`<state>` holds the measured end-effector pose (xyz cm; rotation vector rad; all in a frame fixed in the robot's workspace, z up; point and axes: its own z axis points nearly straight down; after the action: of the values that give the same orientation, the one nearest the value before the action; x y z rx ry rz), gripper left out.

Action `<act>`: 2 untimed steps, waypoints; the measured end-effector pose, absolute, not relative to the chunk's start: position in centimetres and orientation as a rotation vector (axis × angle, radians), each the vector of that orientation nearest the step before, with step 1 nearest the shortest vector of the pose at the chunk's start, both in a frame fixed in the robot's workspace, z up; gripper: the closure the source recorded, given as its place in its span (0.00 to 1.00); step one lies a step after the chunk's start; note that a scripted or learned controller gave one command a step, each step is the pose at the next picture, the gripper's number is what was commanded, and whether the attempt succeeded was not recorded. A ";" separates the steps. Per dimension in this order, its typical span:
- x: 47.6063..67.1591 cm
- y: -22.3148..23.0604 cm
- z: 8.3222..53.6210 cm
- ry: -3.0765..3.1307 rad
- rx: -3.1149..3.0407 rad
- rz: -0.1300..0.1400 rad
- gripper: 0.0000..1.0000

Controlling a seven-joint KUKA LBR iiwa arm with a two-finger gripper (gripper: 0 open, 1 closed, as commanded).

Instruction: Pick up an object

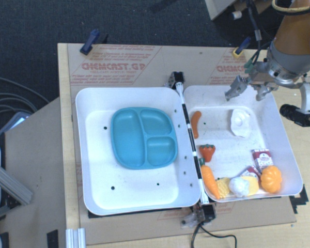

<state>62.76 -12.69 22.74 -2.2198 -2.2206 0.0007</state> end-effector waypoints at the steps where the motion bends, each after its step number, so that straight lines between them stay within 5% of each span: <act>1: 62.0 -10.5 9.6 -2.219 -2.219 0.003 0.00; 2: 58.2 -9.2 8.4 -2.218 -2.220 0.002 0.00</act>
<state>58.15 -9.15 8.42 -2.2204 -2.2181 0.0021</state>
